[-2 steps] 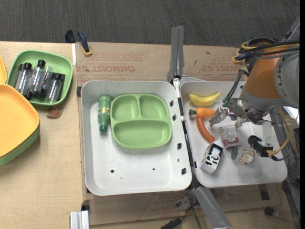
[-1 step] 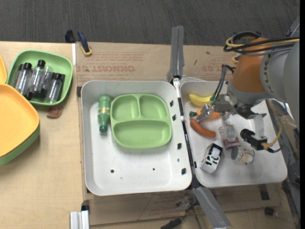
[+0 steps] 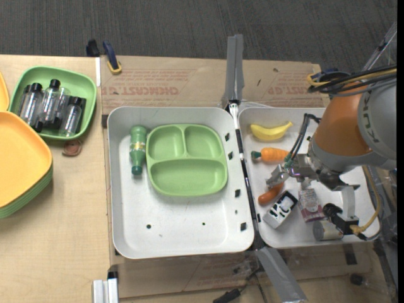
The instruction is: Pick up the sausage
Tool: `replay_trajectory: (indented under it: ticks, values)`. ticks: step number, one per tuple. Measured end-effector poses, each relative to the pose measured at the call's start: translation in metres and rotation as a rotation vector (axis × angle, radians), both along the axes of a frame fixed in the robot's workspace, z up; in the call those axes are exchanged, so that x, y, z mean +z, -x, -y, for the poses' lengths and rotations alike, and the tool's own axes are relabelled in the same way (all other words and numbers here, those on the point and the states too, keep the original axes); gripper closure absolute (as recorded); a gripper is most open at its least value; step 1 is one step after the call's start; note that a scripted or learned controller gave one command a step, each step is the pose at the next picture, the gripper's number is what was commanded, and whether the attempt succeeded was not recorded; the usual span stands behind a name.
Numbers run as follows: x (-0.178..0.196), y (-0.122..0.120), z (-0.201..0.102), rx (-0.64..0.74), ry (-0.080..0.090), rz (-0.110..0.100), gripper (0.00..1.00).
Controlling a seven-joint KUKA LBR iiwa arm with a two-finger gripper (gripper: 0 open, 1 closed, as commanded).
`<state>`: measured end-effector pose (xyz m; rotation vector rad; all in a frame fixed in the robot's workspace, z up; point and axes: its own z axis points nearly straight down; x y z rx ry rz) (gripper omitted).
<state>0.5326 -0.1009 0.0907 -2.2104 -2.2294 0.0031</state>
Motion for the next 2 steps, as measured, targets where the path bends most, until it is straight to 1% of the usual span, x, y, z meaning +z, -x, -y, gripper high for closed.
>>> replay_trajectory:
  ticks: [1,2]
  values:
    - [0.008,0.000,0.001,-0.005,0.000,-0.001,1.00]
    - [0.097,-0.048,0.021,-0.202,0.002,0.000,1.00]
